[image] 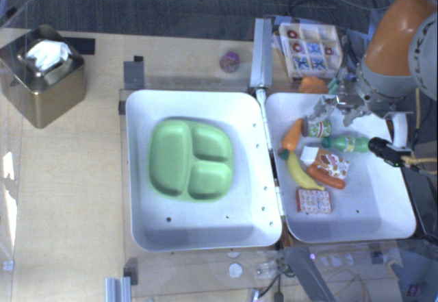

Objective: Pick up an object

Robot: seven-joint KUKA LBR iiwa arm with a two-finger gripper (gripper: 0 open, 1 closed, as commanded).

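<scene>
The right bin (383,218) holds several small items: an orange carrot (292,135), a small can (317,129), a green bottle (346,144), a yellow banana (300,172), a red and white packet (331,166) and a red box (314,201). My gripper (337,113) hangs over the bin's far edge, just above and right of the can. Its fingers are spread open with nothing between them. The orange-banded arm reaches in from the upper right.
The left bin (144,225) carries a green divided plate (191,159). A brass box (44,78) stands at the far left of the bench. A patterned board (308,48) and an orange item (313,85) lie behind the right bin, and a purple disc (230,61) lies behind the left one.
</scene>
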